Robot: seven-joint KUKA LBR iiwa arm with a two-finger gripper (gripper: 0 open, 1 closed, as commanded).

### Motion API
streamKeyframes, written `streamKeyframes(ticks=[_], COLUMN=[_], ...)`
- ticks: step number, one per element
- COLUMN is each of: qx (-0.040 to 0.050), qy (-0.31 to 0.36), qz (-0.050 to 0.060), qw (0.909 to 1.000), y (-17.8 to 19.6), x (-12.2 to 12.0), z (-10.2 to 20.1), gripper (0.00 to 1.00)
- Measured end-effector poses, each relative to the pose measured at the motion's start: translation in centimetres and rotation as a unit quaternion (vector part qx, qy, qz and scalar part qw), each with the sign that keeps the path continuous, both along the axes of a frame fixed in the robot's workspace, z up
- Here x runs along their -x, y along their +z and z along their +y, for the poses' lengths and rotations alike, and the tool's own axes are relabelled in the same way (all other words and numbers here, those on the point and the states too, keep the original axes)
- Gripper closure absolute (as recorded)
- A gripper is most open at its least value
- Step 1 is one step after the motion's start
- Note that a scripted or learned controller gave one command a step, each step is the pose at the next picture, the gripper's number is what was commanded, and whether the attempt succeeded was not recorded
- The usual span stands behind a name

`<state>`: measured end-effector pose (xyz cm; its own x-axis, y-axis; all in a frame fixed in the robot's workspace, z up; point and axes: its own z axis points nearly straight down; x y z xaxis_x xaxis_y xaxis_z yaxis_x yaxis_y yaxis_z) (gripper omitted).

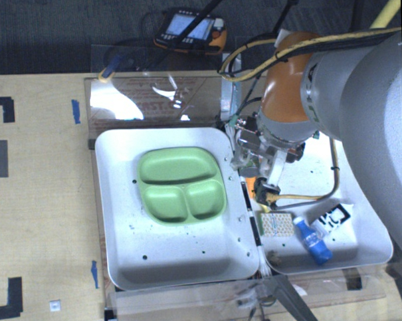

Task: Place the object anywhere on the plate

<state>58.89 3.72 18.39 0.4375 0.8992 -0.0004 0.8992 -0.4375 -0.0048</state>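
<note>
Two white bins sit side by side on the worktop (43, 196), and the job is at the picking step — nothing lies on the green plate (182, 184) yet. That plate, split into three compartments, rests in the left bin (125, 259). The right bin (371, 242) holds the candidates: a blue bottle (313, 239) lying on its side, a speckled square pad (277, 224) just beside it, a black-and-white piece (333, 216) near the bottle's top end, and something orange (262, 187) right under the hand (263, 187). Which of these is meant I cannot say for sure; the orange item is closest to the hand. The arm (331, 84) comes in from the right, orange band (284, 86) above the wrist, hand pointed down at the right bin's left edge — close to the wall between the bins. Whether the hand is apart, together or clamped on anything cannot be told from here. Next, I judge, a secure grasp must be confirmed, then a lift clear of the dividing wall and a short carry leftward over the plate.
</note>
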Motion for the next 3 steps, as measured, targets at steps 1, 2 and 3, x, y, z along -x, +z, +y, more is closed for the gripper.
streamKeyframes(ticks=[1,2,3], qx=[0.0016,0.0012,0.0017], qy=[-0.104,-0.167,-0.282], qz=[-0.002,0.0,0.001], qw=[0.9946,0.9859,0.9593], y=[13.3,4.0,-0.1], x=[-0.6,3.4,11.1], z=[4.8,-1.8,1.9], gripper=[1.0,1.0,1.0])
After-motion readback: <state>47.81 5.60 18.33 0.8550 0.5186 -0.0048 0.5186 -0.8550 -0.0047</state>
